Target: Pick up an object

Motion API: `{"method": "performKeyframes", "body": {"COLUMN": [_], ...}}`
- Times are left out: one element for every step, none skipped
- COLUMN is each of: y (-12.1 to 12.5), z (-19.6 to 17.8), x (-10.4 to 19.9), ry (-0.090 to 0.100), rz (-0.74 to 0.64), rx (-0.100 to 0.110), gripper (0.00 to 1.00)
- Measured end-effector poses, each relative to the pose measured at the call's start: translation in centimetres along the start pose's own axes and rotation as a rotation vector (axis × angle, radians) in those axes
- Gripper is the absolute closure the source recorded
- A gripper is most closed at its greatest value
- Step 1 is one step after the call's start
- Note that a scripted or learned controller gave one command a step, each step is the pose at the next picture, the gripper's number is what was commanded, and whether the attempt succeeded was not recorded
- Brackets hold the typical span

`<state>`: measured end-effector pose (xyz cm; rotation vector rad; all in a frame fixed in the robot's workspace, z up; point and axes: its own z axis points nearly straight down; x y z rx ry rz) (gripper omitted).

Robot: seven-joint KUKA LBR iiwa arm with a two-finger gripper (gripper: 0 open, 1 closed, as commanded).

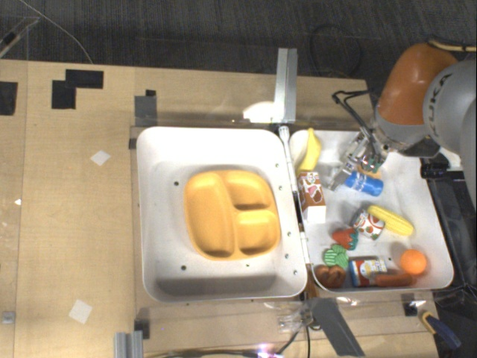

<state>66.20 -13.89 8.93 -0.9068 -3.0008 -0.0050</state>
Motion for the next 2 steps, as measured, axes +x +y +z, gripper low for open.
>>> {"method": "performKeyframes", "body": {"y": [-5.1,-6.0], "z": [-3.0,-8.3], "x": [-3.1,-2.9], "ry": [-0.021,-0.022], "rz": [-0.015,-0.308], "rx": [-0.003,-0.001], "gripper": [0.00,0.00]}}
